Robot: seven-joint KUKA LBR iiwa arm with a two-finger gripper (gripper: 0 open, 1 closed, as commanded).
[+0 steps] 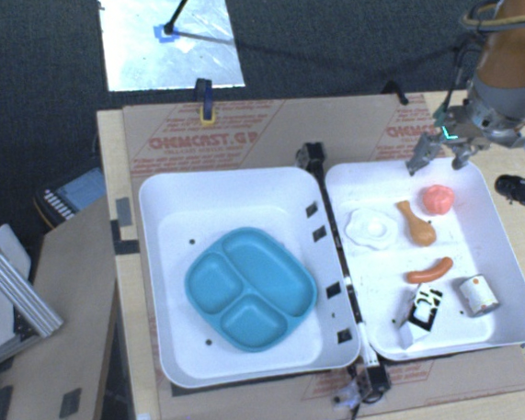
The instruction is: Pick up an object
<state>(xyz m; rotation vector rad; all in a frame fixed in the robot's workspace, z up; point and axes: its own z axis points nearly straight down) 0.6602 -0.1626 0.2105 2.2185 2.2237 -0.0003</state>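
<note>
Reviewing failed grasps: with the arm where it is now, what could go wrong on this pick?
1. The fried egg, chicken drumstick and pink ball lie close together; a descent could nudge a neighbour.
2. The tool hovers near the right bin's far rim and could clip it.
3. The can may roll away.

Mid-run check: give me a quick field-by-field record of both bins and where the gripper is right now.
left bin: holds a blue divided plate
right bin: fried egg toy, drumstick, pink ball-like item, sausage, small can, black-and-white packet
gripper: above the right bin's far edge, nothing seen between its fingers
nearest item to gripper: pink ball-like item
arm: enters from the view's right
</note>
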